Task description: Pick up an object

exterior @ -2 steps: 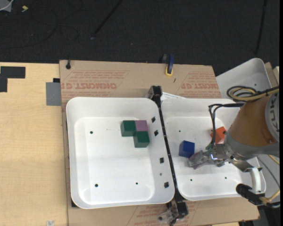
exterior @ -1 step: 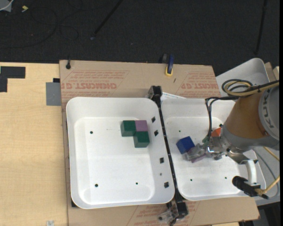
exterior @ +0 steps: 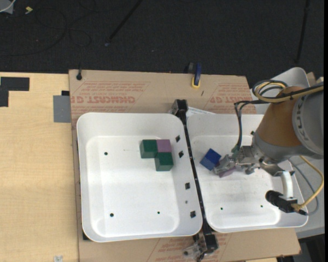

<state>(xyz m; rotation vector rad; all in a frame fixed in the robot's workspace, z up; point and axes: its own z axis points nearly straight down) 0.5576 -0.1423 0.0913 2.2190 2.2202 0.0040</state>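
Camera view: jaws (exterior: 225, 169), state unclear, beside blue block (exterior: 210, 159) near right bin's (exterior: 246, 225) left wall.

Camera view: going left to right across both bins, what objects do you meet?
Green block → purple block → blue block → gripper → orange band of the arm.

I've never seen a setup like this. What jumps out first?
The big grey and orange arm reaching in from the right, its gripper low in the right bin beside a blue block. In the left bin, green blocks with a purple block cluster near the middle.
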